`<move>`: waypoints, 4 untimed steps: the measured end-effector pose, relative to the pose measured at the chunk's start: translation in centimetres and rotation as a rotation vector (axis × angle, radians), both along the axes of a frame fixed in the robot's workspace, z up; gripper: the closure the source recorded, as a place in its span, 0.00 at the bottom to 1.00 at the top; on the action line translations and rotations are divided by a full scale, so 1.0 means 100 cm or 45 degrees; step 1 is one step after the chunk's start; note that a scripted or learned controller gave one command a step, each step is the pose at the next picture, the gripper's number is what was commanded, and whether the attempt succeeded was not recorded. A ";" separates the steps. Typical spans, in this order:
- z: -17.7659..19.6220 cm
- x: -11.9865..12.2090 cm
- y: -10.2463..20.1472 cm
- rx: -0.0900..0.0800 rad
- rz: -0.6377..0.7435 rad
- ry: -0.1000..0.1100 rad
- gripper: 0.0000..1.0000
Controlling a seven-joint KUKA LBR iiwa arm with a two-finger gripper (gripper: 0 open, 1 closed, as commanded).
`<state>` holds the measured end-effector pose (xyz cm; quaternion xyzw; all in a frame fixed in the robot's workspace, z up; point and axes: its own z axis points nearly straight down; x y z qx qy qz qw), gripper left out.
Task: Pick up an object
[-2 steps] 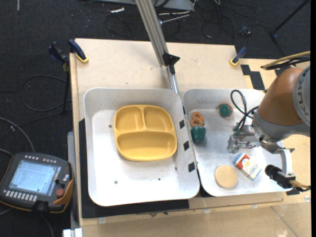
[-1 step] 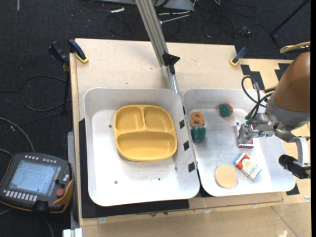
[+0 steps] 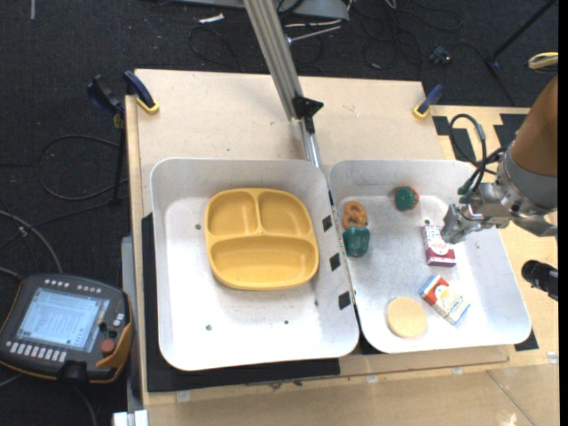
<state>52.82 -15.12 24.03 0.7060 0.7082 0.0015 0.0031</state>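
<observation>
The right bin holds several small objects: a maroon and white carton, a colourful small box, a tan round disc, a teal pepper-like toy, a small brown pretzel-like ring and a green ball. My gripper hangs over the right side of this bin, directly above the maroon carton's upper end. Nothing is visibly held between its fingers.
A yellow three-compartment plate lies in the left bin. A slanted metal pole comes down to the bins' shared rear edge. A teach pendant sits off the bench at lower left. Clamps mark the bench's rear corners.
</observation>
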 end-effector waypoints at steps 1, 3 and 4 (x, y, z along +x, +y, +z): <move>-0.010 0.006 0.050 0.005 0.006 0.008 1.00; 0.003 0.029 0.163 0.006 0.009 0.007 1.00; 0.008 0.044 0.211 0.005 0.007 0.007 1.00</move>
